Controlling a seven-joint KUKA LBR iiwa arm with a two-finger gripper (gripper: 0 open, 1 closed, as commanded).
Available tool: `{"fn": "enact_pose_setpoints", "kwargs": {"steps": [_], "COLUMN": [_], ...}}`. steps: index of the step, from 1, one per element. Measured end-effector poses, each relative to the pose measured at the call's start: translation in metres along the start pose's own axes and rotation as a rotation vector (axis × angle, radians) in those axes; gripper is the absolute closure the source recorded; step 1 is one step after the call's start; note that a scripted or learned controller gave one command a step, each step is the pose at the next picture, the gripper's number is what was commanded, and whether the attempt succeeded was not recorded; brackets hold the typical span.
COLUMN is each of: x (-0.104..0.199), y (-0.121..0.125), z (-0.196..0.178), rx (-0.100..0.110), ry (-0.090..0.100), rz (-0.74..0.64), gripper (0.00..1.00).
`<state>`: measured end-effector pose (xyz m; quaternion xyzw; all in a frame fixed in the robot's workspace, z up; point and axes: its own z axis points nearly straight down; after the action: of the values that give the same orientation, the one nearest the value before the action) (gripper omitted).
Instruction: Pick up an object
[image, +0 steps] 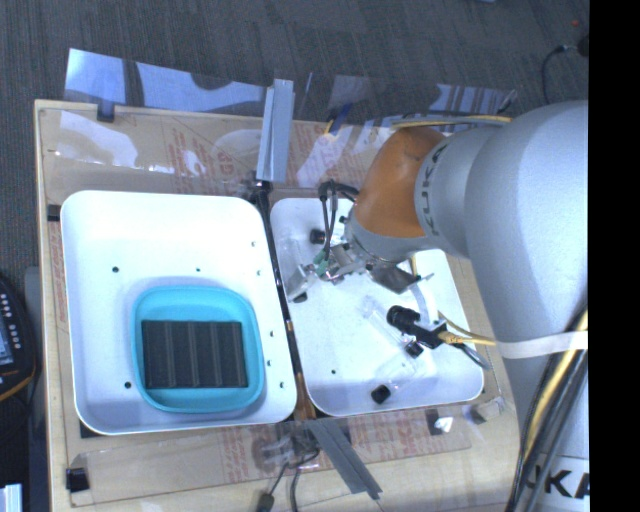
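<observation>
At the front edge of the desk (180, 452), a grey metal bracket (345, 462) lies just ahead of the gap between two shallow white bins. Just behind it, a small black object (380, 393) sits on the floor of the right bin (345, 405), close to the bin's near wall and right of centre, with nothing gripping it. Alongside, the left bin (95, 290) carries a blue tub (152, 305), set toward the near side and holding a dark ridged insert (195, 353) that lies flat inside it.

Farther back, the claw (325, 262) hangs low over the far left part of the right bin, beside the wall shared with the left bin and well apart from the small black object. Whether the claw is apart or together cannot be told from this angle, and no object can be seen in its grip. Above it, the orange band (395, 190) rings the wrist, and the grey arm (510, 210) sweeps in from the right, covering that bin's far right corner.

Beyond both bins, an upright metal post (274, 130) stands at the far end of the divide, with clear plastic sheets (150, 85) along the back of the desk.
</observation>
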<state>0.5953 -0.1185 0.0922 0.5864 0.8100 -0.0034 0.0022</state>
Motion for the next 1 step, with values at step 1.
{"fn": "enact_pose_setpoints", "kwargs": {"steps": [1], "x": [0.0019], "y": [0.0013], "z": [-0.0091], "rx": [-0.001], "ry": [0.003], "rz": [-0.006], "gripper": [1.00]}}
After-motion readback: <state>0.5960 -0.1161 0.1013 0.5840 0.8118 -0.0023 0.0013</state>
